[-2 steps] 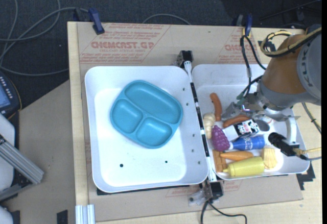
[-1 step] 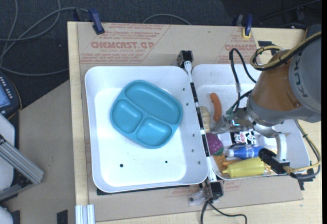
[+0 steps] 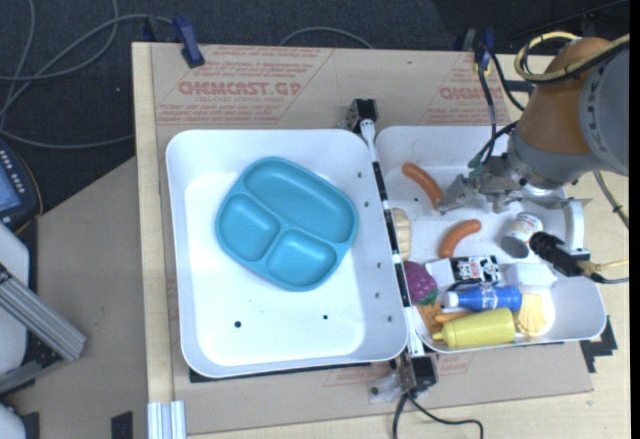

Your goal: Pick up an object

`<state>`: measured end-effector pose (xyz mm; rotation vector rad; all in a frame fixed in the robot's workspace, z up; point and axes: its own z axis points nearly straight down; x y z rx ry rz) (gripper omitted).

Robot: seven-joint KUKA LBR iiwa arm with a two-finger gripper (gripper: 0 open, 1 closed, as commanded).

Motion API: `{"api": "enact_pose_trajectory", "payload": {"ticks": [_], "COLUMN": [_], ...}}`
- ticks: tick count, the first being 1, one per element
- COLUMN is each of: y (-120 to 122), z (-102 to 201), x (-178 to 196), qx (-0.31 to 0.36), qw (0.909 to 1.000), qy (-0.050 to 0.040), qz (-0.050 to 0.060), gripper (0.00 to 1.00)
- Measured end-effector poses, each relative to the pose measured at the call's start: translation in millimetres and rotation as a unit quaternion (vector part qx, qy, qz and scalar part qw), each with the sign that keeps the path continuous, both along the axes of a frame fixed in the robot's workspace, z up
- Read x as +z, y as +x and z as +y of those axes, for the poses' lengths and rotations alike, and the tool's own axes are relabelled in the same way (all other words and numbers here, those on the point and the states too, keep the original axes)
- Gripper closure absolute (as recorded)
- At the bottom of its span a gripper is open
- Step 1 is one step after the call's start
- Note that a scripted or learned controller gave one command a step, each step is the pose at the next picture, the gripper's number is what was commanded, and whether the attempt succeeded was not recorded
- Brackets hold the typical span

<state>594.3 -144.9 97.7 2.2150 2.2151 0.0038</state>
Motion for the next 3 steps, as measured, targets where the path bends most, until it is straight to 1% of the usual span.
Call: {"api": "enact_pose_trajectory", "payload": {"ticks": [1, 2, 3], "y": [-35, -33, 14], "z": [39, 38, 93], "x": [-14, -3, 94], "qx": [0.001, 0.000, 0.004], "qw": [1.0000, 1.0000, 1.0000], "qy": [0.0037, 0.0025, 0.0026], "qz": [0.007, 0.004, -0.003], "gripper": [0.00, 1.00, 1.00]}}
